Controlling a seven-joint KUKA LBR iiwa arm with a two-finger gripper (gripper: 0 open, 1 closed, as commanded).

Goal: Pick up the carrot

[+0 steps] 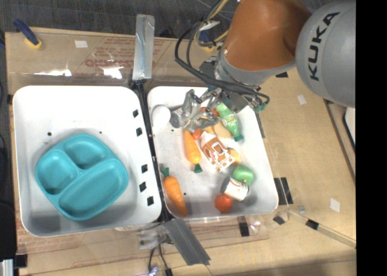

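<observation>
- Orange carrots are lying in the right bin (266,169): one carrot (192,147) is sitting just below the jaws (195,111), and a second carrot (175,195) is resting at the near left corner, well apart from them.
- Metal jaws are hanging over the far part of that bin, at the left of the wrist, and I cannot tell whether they are spread or pressed together; nothing is showing between them.
- Nearer of the two, the upper carrot is lying towards the near side of the jaws, almost touching their tip, with its long axis running far to near and tilting slightly right, green stub at the near end.
- Crowding it on the right are a printed orange-and-white packet (216,151) and a green bottle (228,120), so the approach is looking tight on that side.
- Judging from this, the jaws are needing a short shift nearward and a closing line across the carrot's width, left to right.
- Sitting in the left bin (36,102), a teal divided plate (81,175) is playing no part.
</observation>
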